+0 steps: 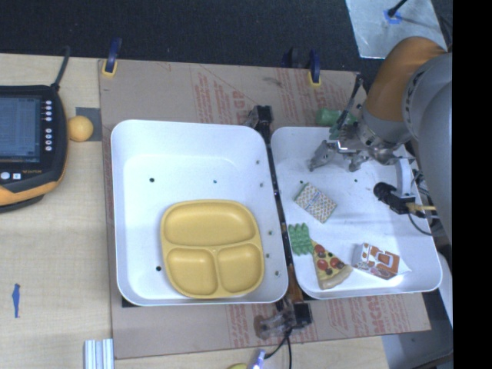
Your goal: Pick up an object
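Note:
My gripper (337,162) hangs over the far part of the right bin (430,283), with the arm coming in from the right. Its two grey fingers stand spread apart and open, with only white bin floor between them. A small checkered packet (316,203) lies just in front of the gripper, apart from it. Nearer the front lie a green knobbly toy (300,238), a toy pizza slice (329,266) and a red and white box (376,260).
The left bin (138,152) holds a yellow divided plate (212,246). A teach pendant (27,144) and an orange ball (80,127) sit on the bench at the left. A small green item (329,118) lies beyond the right bin's far rim.

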Action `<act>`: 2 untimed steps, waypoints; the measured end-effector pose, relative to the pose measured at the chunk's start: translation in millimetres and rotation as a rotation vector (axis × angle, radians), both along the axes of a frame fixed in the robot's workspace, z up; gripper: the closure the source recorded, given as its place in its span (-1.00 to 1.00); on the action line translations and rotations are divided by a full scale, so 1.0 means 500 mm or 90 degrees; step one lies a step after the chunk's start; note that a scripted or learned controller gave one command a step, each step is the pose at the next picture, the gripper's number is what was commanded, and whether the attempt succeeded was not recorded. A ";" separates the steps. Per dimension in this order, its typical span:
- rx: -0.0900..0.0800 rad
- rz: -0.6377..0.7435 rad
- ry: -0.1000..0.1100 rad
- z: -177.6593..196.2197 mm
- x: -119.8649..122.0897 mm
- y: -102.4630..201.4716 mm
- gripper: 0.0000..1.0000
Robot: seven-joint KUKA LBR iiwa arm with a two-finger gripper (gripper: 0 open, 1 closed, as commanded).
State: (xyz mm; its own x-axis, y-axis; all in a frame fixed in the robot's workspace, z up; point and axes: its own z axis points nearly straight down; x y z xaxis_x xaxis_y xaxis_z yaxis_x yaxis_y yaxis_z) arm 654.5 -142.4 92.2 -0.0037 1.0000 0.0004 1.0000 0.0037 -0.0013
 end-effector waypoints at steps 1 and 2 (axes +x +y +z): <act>0.000 0.000 0.002 -0.001 -0.088 0.027 -1.00; 0.000 0.001 0.002 0.020 -0.088 0.025 1.00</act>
